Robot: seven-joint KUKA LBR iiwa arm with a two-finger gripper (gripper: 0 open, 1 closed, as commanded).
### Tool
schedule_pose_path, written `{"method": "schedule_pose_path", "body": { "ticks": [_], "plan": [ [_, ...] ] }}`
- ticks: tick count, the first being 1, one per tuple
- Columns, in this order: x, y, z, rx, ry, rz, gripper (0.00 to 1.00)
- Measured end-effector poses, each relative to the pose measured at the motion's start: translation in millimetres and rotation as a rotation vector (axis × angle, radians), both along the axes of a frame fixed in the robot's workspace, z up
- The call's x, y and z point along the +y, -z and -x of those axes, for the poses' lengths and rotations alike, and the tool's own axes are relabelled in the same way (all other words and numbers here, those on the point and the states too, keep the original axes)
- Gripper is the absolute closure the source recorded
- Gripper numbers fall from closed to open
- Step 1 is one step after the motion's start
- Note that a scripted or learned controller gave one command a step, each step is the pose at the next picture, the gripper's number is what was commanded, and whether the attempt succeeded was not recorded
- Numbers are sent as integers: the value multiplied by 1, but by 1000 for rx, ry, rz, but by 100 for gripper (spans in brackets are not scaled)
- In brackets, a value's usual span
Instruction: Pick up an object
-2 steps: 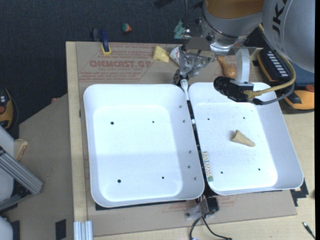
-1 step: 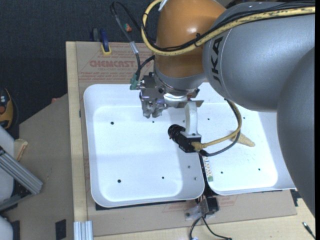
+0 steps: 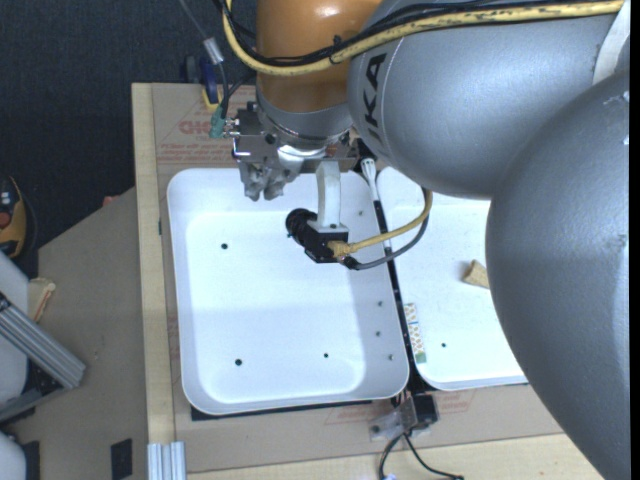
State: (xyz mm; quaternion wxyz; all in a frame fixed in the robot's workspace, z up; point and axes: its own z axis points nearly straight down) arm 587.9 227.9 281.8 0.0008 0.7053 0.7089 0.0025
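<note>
My gripper (image 3: pixel 262 182) hangs over the far edge of the left white bin (image 3: pixel 200 298), just under the orange band of the arm. Nothing shows beneath it but the bin's white floor. A white bracket with a black fitting (image 3: pixel 312 236) and a yellow cable hangs off the wrist to its right. A small tan object (image 3: pixel 476 273) lies in the right bin (image 3: pixel 450 363), well to the right of my gripper and partly hidden by the grey arm.
The arm's big grey body covers most of the right bin. A narrow printed strip (image 3: pixel 414 330) lies along the divide between the bins. Brown bench board frames the bins; a cable and clip (image 3: pixel 405 418) sit at the front edge.
</note>
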Motion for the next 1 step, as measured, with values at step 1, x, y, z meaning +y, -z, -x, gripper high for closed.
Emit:
{"method": "schedule_pose_path", "body": {
  "ticks": [1],
  "plan": [
    [-39,-60,-20,-3,9,1,100]
  ]
}}
